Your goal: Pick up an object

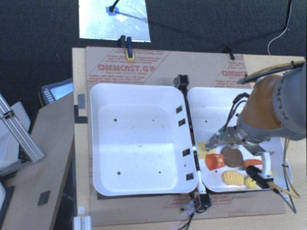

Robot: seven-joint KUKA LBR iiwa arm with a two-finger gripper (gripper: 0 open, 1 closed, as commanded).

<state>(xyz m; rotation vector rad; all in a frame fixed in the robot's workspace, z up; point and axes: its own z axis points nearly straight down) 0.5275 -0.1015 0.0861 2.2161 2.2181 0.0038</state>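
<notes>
nearby, red cup, brown disc, yellow cookie

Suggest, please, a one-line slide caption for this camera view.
KUKA arm's gripper lowered into the right bin above a cluster of small objects, including a red piece and a brown disc.

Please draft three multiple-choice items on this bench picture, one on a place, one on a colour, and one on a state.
1. Where do the small objects lie?
A. left bin
B. right bin
C. on the cardboard

2. What colour is the cup-like object beside the brown disc?
A. red-orange
B. blue
C. green

3. How does the arm stand?
A. parked off the bench
B. over the left bin
C. reaching over the right bin

Answers:
1 B, the objects sit in the right bin's near corner.
2 A, the cup-like object beside the brown disc is red-orange.
3 C, the arm hangs over that bin.
</notes>
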